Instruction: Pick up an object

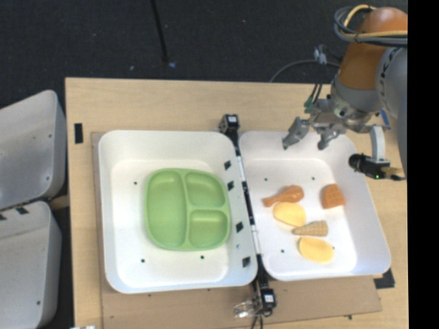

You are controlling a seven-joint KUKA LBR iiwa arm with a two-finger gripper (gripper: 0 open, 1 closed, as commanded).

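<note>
Hovering over the far edge of the right bin (363,252), the hand (312,136) is released, fingers spread and holding nothing. The food pieces lie nearer the viewer; the closest, an orange drumstick (285,196), points left-right.

Tabletop (164,105): pale wood-look board, matt. Both bins, left bin (123,266) and right bin (363,245): smooth white plastic, slight sheen. Green divided plate (186,208): smooth matt plastic. Toy food pieces (305,221): plastic-looking, low gloss. Hand (311,135): grey metal, dull finish. Orange band (362,64): smooth, glossy.
</note>
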